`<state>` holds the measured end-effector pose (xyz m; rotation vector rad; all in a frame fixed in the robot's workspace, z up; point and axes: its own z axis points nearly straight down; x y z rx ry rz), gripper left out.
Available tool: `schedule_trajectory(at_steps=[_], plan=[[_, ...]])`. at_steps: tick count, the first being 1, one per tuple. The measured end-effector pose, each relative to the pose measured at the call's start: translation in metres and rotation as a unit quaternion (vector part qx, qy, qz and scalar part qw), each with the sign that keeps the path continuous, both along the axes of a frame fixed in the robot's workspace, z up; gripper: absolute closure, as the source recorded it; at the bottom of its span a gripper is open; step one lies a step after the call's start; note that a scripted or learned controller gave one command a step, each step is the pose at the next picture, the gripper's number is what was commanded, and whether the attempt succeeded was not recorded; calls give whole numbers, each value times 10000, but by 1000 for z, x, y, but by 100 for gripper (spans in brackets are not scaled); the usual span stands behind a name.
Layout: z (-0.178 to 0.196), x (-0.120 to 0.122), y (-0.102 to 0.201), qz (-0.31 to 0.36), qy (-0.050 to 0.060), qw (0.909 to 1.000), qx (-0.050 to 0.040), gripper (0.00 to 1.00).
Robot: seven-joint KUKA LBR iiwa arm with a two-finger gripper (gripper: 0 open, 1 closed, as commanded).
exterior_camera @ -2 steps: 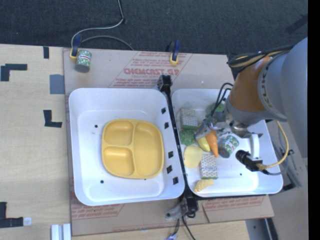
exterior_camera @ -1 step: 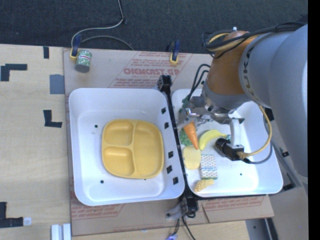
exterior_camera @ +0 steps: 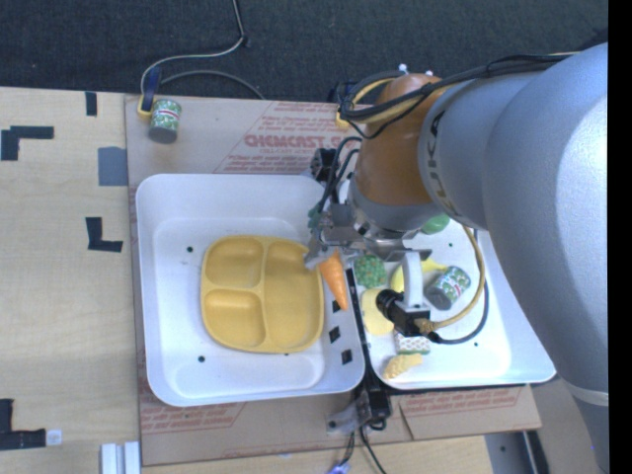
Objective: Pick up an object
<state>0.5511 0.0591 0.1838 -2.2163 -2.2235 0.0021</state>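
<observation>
The arm point(exterior_camera: 474, 156) reached in over the seam between the two bins, and its gripper point(exterior_camera: 336, 255) was clamped on a carrot point(exterior_camera: 336, 279), which hung tip-down between the fingers beside the yellow divided plate point(exterior_camera: 262, 294) in the left bin point(exterior_camera: 158, 265). A small can point(exterior_camera: 449, 286) lay in the right bin point(exterior_camera: 513, 349).

A yellow divided plate point(exterior_camera: 263, 293) fills the middle of the left bin point(exterior_camera: 158, 294), leaving bare white floor around it, widest at twelve o'clock. The right bin point(exterior_camera: 513, 358) is crowded: carrot point(exterior_camera: 336, 279), can point(exterior_camera: 449, 285) and small pieces sit beneath the arm point(exterior_camera: 494, 136).
</observation>
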Motion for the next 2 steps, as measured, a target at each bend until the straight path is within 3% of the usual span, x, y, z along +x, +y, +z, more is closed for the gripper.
schedule_trajectory(at_steps=[1,2], plan=[[-33,51,88,3,5,10000,2,100],[34,8,50,-8,-7,10000,-8,100]])
